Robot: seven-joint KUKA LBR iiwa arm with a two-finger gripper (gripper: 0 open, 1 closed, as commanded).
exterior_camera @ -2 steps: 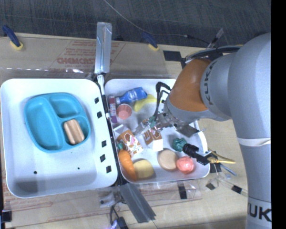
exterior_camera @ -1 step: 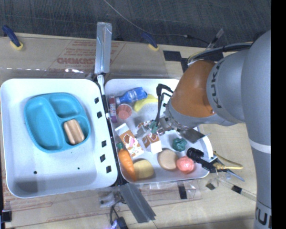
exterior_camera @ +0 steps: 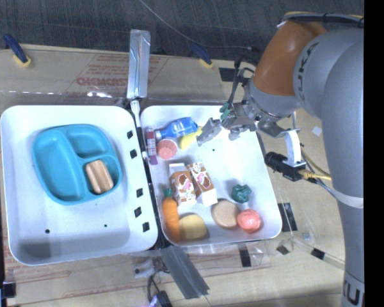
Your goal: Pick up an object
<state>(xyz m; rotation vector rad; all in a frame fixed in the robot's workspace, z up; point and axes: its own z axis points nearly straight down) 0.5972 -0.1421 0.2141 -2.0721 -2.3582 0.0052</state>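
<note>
Nearest the camera, along the front wall of the right bin (exterior_camera: 269, 190), sit a carrot (exterior_camera: 171, 217), a pale bun (exterior_camera: 192, 226), a tan cookie (exterior_camera: 224, 214) and a pink ball (exterior_camera: 249, 220), with a green lump (exterior_camera: 241, 192) just behind them. Mid-bin stand two small cartons (exterior_camera: 192, 183) touching each other, well apart from the left bin (exterior_camera: 13, 190), whose blue plate (exterior_camera: 57, 171) carries a bread roll (exterior_camera: 98, 176). Farther back, a blue bottle (exterior_camera: 177, 128), a yellow piece (exterior_camera: 190, 139) and a red disc (exterior_camera: 167, 149) crowd the rear left corner. The gripper (exterior_camera: 211, 130) hangs just right of that cluster, holding nothing; whether it is apart or together cannot be told. The yellow piece or bottle looks the likeliest target. A clean grasp probably calls for centring over one item, descending straight, and avoiding the neighbours and the bin wall.
</note>
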